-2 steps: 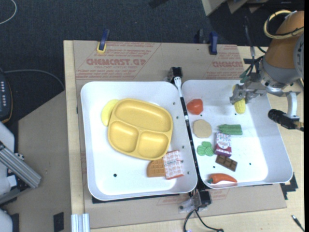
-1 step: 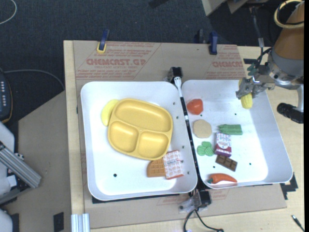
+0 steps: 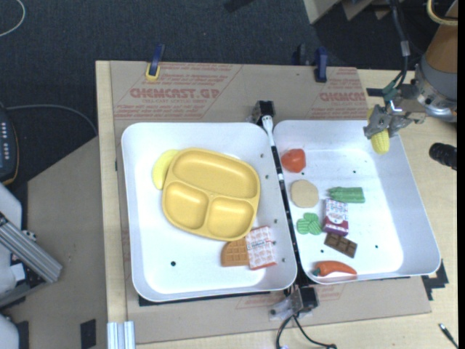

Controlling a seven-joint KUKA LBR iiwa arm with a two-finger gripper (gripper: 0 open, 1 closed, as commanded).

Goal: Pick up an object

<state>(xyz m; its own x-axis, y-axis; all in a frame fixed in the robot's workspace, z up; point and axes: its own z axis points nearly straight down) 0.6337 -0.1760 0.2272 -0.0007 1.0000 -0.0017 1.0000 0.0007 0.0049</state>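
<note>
Surveying order: left to right across the counter (image 3: 109, 195), then the arm.

Left bin (image 3: 138, 217): holds a yellow divided tray (image 3: 211, 193) lying flat at its centre, with a pale yellow piece (image 3: 161, 167) tucked against the tray's upper left edge. A brown waffle piece (image 3: 235, 254) and a red-and-white packet (image 3: 261, 247) lie touching each other just below the tray's lower right corner.

Right bin (image 3: 407, 202): carries a loose column of toy foods near its left wall. From top to bottom: a red tomato (image 3: 293, 160), a tan round cookie (image 3: 304, 193), a green wrapped item (image 3: 345, 193), a green leafy piece (image 3: 310, 225), a red-and-white pouch (image 3: 336, 216), a chocolate bar (image 3: 340, 245), and a red chili (image 3: 335, 269) at the lower rim.

End effector (image 3: 381, 129): positioned over the upper right corner of the right bin, fingers closed around a yellow corn cob (image 3: 381, 142), which hangs between them, apparently above the bin floor.

Step in hand: judged as the lift phase; the grasp appears made and the corn cob appears clear of the bin surface.

Next move: calls for a steady rise with the grip maintained, since the cob protrudes below the fingers and could slip.

Obstructions: the nearby bin wall is low. The remaining items sit well apart from the cob.
</note>
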